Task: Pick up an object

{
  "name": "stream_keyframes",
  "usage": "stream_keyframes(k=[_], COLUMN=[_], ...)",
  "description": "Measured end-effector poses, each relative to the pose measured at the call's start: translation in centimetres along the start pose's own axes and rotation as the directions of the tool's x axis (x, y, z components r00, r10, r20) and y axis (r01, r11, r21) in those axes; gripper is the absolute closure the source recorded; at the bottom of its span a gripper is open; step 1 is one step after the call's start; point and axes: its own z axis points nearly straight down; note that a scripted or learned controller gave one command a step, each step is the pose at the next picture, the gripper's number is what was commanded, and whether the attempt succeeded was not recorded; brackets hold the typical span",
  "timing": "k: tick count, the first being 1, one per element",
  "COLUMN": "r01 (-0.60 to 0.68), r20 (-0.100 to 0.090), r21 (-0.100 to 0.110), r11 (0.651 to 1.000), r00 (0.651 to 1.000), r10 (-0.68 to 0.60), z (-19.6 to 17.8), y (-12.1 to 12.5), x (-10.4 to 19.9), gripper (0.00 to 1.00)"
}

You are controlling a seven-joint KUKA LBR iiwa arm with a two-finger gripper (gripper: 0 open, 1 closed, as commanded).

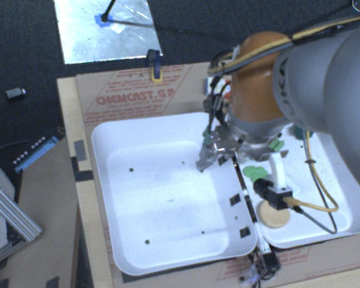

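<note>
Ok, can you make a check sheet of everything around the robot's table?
Surface: left bin and right bin, both white, on a cardboard sheet.
Job's things: green pieces and a tan disc in the right bin.
Clutter: small dark block on the floor.
Grippers: gripper over the left bin's right side; grip unclear.
Cables: yellow cable loops over the right bin.
Surroundings: shiny metal sheet on dark floor.

Most of the right bin hidden under the arm right of the claw, green object beside the claw partly covered, unidentifiable.
</note>
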Motion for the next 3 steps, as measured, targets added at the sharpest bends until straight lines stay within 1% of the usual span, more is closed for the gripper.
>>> stream_keyframes(k=[1,2,3], r01=[-0.007,-0.012,-0.019], r20=[0.001,0.002,0.005], r21=[-0.002,-0.013,-0.004], r11=[1.0,1.0,1.0], r00=[1.0,1.0,1.0], r10=[0.007,0.012,0.019], z=[-1.1,-14.8,-13.9], y=[0.1,-3.5,-4.1], x=[-0.5,-3.7,-13.0], gripper=[1.0,1.0,1.0])
